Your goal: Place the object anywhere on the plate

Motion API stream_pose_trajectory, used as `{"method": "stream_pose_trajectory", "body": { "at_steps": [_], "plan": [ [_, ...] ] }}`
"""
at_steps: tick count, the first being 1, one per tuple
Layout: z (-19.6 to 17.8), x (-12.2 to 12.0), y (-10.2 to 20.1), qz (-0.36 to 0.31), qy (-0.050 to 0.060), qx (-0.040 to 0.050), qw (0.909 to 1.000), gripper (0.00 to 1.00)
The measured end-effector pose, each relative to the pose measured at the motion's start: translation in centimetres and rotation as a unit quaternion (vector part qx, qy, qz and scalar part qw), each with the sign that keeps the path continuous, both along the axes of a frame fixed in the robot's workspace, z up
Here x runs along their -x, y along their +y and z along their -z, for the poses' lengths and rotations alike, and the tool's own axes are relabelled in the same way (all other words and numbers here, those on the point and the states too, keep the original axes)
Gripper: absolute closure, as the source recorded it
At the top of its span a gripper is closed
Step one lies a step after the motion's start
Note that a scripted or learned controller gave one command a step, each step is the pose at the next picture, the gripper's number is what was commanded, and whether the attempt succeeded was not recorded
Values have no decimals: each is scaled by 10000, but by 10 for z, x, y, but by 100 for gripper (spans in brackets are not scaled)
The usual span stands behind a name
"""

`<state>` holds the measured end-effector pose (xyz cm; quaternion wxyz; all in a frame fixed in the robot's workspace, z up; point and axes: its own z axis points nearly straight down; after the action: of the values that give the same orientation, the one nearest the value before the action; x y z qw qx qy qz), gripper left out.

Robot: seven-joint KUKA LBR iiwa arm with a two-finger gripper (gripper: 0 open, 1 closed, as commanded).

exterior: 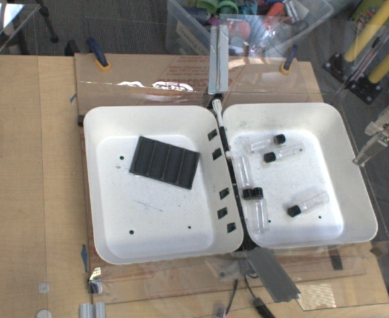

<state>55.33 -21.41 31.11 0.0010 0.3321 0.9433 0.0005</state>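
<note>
A black ridged rectangular plate (165, 161) lies flat in the left bin (108, 237), toward its back, turned slightly clockwise. Several clear plastic vials with black caps lie on their sides in the right bin (353, 204). One vial (266, 142) is near the back, and a second vial (281, 154) lies just in front of it. Another vial (308, 203) rests toward the front right. One vial (256, 205) lies along the left wall near the divider, and a further clear one (242, 168) sits behind it. Nothing rests on the plate.
A black hinged divider (222, 177) with clips joins the two bins. A clear tub of colourful toys (247, 5) stands behind the bins. A metal fixture (383, 134) juts in at the right edge, beside the right bin. Bare wooden bench (28, 177) extends left.
</note>
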Motion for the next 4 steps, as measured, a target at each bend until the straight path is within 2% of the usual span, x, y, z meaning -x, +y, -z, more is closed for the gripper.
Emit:
{"method": "stream_pose_trajectory", "body": {
  "at_steps": [1, 2, 3, 4],
  "plan": [
    [0, 0, 0, 4, -1, -1, 10000, 0],
    [3, 27, -10, -1302, -4, 2, 9915, 0],
    [-9, 25, -11, -1282, -41, 11, 9917, 100],
    [-8, 25, -11, -1284, -39, 11, 9917, 0]
  ]
}}
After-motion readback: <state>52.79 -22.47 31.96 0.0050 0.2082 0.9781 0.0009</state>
